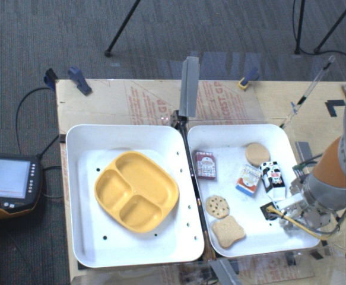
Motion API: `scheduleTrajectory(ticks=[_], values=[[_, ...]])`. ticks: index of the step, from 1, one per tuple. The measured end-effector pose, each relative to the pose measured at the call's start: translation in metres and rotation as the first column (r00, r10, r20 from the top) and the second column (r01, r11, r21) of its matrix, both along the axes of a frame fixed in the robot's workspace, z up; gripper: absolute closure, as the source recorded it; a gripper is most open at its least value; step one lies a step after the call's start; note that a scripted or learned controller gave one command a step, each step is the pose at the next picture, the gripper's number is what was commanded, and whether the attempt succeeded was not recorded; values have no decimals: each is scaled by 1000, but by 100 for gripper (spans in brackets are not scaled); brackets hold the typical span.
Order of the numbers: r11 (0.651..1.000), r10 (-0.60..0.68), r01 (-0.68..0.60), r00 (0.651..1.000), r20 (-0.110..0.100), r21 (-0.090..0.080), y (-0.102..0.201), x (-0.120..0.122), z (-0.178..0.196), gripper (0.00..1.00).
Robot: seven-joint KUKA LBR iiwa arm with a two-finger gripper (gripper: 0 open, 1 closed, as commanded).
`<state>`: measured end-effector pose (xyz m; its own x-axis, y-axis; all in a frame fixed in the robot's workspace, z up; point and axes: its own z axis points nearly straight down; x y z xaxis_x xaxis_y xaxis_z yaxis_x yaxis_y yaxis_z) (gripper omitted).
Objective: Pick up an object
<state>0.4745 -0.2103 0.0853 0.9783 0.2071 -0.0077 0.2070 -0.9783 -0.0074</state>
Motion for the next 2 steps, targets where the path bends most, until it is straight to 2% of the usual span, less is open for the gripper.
scheduleTrajectory(ticks=[2], values=[[1000, 1, -1, 1000, 0, 0, 0, 0, 0, 100]])
